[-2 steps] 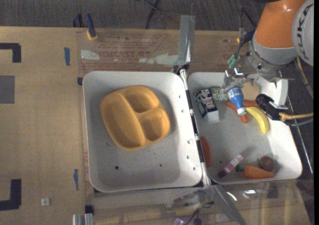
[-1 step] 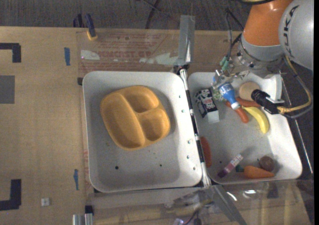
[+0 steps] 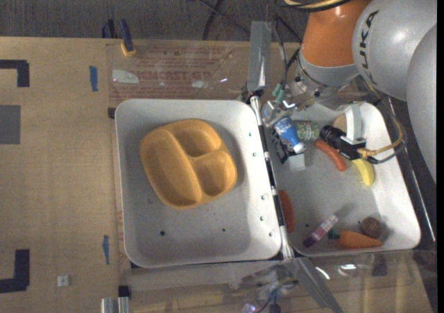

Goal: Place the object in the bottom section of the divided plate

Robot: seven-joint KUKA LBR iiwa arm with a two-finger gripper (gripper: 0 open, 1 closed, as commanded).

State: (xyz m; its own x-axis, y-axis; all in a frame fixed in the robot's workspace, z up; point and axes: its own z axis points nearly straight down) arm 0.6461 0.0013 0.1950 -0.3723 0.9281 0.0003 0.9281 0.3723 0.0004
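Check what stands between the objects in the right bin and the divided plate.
The raised rims where the two bins meet lie between the right bin's objects and the divided plate in the left bin. Nothing else visible blocks that path.

In the right bin you see a carrot, a marker and a banana.

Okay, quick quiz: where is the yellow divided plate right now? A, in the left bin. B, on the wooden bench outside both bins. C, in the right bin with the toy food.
A: the yellow divided plate lies on the floor of the left bin, while the carrot and other small items lie in the right bin.
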